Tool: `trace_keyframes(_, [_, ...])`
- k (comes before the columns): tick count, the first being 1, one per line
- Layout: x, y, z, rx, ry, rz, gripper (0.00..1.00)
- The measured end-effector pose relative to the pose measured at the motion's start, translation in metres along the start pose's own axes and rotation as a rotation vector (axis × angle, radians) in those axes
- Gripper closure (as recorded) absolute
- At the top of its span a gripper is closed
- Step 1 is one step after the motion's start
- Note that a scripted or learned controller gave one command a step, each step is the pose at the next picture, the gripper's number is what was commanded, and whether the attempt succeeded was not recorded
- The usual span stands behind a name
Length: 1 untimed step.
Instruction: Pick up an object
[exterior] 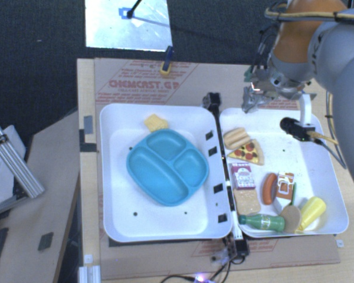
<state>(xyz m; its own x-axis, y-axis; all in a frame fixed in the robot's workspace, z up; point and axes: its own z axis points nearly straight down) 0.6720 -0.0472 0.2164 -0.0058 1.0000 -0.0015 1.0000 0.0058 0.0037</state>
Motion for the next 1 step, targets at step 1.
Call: trace_keyframes(1, [0.0103, -0.0042, -0.018, -0.001, 0.001, -0.001, 1.0])
